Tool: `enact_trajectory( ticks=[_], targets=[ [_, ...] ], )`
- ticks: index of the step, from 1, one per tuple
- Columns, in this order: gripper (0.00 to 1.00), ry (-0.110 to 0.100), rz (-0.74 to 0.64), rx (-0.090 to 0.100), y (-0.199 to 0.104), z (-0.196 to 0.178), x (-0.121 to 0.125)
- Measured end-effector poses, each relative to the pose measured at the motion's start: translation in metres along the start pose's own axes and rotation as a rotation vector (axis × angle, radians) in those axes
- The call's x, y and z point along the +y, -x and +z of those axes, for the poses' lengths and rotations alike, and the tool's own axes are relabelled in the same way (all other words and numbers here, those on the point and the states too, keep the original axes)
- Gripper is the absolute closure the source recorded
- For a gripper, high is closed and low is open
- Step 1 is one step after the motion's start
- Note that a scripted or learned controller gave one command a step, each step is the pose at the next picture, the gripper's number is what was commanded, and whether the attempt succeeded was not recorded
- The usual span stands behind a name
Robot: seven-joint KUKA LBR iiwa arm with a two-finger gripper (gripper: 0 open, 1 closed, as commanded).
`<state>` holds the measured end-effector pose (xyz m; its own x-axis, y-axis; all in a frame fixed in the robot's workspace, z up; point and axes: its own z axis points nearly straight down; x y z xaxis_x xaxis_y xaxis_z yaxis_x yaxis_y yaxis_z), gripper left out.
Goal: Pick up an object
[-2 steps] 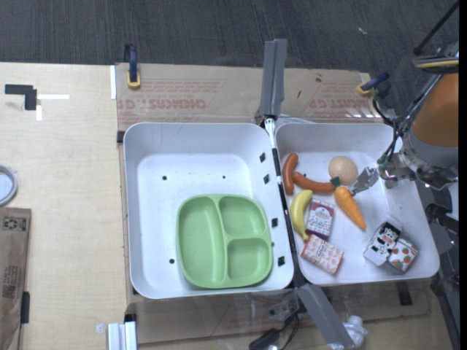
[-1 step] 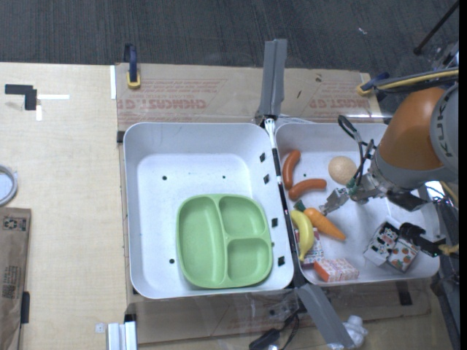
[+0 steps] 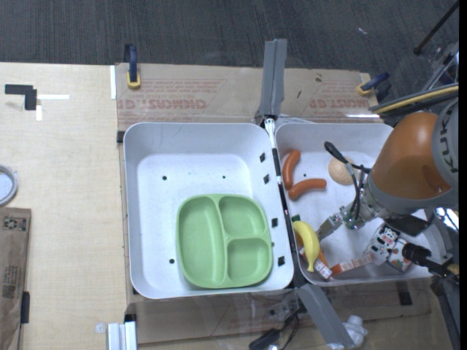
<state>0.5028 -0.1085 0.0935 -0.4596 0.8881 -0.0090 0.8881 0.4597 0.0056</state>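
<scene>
My gripper (image 3: pixel 340 222) hangs low over the middle of the right bin (image 3: pixel 315 133), under the orange-banded wrist (image 3: pixel 410 159). A yellow banana (image 3: pixel 308 243) lies just left of and below it, against the bin's left wall. Two orange-red sausages (image 3: pixel 291 165) (image 3: pixel 307 187) lie up and to the left. A beige round roll (image 3: pixel 340 170) and a black spoon (image 3: pixel 336 152) sit above the gripper. I see nothing clearly held.
The left bin (image 3: pixel 146 195) holds a green divided plate (image 3: pixel 225 240). A red and white packet (image 3: pixel 347 266) and a small printed box (image 3: pixel 391 245) lie at the right bin's front. Clamps (image 3: pixel 131 70) sit at the back of the cardboard.
</scene>
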Motion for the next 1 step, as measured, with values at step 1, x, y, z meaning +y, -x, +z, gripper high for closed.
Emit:
enact_trajectory(
  ticks=[1],
  targets=[
    [0.00, -0.005, -0.167, 0.010, 0.0536, 0.0048, 0.0627]
  ],
)
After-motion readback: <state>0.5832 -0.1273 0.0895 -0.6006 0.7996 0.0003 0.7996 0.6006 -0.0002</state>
